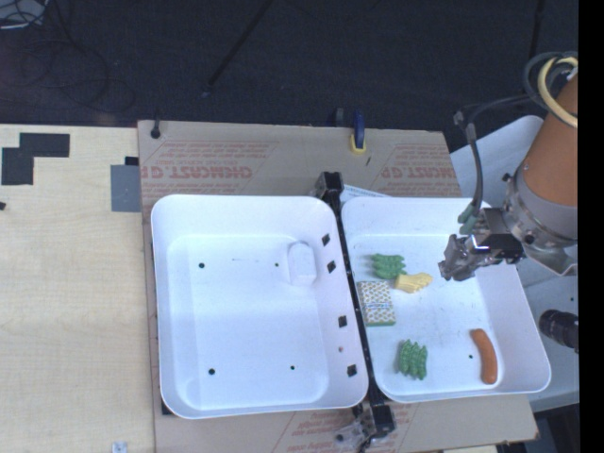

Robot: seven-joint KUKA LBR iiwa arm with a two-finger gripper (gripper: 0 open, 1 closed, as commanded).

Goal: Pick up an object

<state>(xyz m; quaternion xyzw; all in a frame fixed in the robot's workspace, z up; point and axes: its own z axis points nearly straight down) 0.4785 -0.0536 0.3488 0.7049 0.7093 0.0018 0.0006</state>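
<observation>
Gripper [460,262] hovers at three o'clock in right bin [510,286]; finger state indiscernible. Sausage [485,355] lies near five o'clock rim, clear floor between.

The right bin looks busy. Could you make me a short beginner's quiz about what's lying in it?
1. True or false: the orange sausage lies in the right bin.
2. How many green toys lie in that bin?
3. The yellow piece touches: A) the upper green toy B) the sausage C) the pincer

Key: 1 true; 2 two, counting the lower green toy; 3 A.
</observation>
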